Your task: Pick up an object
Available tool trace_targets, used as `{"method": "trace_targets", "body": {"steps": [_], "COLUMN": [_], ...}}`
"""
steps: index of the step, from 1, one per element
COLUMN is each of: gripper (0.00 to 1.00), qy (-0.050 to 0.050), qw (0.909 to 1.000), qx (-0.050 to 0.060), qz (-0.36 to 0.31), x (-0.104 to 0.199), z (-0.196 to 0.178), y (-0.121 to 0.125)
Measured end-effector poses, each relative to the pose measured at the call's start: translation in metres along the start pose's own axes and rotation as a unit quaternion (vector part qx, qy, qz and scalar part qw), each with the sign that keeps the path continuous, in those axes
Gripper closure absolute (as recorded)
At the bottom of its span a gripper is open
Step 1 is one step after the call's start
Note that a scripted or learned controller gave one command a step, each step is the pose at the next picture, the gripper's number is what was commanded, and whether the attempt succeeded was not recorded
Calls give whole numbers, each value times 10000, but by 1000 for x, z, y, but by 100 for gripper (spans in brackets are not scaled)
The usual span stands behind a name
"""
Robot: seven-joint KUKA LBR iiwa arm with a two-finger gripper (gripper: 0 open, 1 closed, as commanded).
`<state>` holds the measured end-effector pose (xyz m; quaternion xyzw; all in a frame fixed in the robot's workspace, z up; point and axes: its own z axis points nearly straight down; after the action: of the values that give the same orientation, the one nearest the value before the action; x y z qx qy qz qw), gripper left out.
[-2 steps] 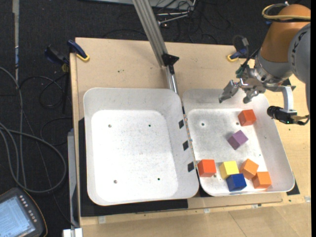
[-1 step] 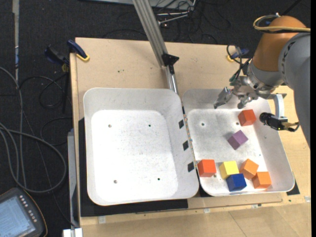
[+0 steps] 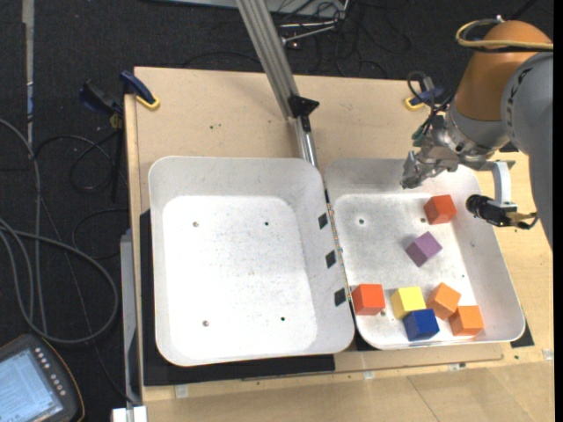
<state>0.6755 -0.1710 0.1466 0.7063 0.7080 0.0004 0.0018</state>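
My arm (image 3: 515, 77) runs off the right edge, so most of it is cut away. My hand (image 3: 415, 176) is small and dark over the far rim of the right bin (image 3: 387, 187) — I cannot tell how its fingers stand. A screen (image 3: 31, 385) is clipped at the bottom-left corner.

matt wooden bench (image 3: 220, 117), speckled plastic bins (image 3: 237, 253)

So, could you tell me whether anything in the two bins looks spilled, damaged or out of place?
Nothing stands out. All seven blocks sit inside the right bin: an orange one and a purple one apart, five clustered along the near edge. The gripper is over that bin's far edge, clear of the blocks.
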Motion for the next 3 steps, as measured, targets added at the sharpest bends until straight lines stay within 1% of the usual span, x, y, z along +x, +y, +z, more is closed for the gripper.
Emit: {"method": "trace_targets", "body": {"steps": [1,2,3], "gripper": [100,100,100], "qy": [-7,-5,18], "qw": [10000,10000,10000], "qx": [-28,-31,21], "qz": [13,0,-22], "x": [-7,-8,43], "z": [-60,-114,-101], "y": [-3,-1,-21]}}
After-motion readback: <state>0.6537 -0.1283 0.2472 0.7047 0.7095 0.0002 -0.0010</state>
